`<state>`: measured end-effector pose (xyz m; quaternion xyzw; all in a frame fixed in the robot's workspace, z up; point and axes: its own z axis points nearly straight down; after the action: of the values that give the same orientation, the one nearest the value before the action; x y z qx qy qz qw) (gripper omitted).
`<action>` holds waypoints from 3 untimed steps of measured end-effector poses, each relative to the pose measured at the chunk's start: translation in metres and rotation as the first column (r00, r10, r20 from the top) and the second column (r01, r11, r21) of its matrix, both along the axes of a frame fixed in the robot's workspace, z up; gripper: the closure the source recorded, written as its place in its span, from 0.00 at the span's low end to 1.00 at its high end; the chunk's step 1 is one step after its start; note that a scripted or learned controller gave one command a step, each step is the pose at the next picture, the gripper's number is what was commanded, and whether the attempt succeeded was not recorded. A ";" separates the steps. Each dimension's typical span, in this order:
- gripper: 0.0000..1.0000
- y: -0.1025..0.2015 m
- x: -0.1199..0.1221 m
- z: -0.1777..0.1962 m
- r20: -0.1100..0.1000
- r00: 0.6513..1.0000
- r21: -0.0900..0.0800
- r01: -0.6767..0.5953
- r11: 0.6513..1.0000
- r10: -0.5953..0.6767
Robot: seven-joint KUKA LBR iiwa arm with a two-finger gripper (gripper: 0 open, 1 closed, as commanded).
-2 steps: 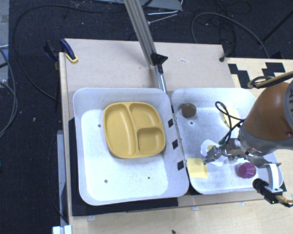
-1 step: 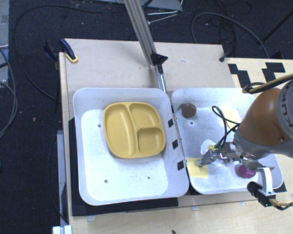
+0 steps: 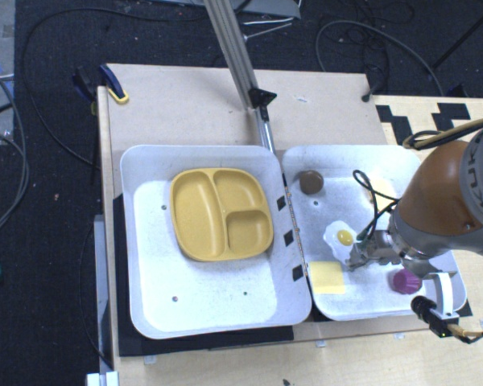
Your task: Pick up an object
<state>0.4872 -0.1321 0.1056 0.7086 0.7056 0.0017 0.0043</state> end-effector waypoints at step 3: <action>1.00 0.004 0.003 0.119 -0.005 1.000 0.003 -0.008 1.000 0.008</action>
<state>0.4905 -0.1280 0.2246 0.7059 0.7084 0.0008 0.0016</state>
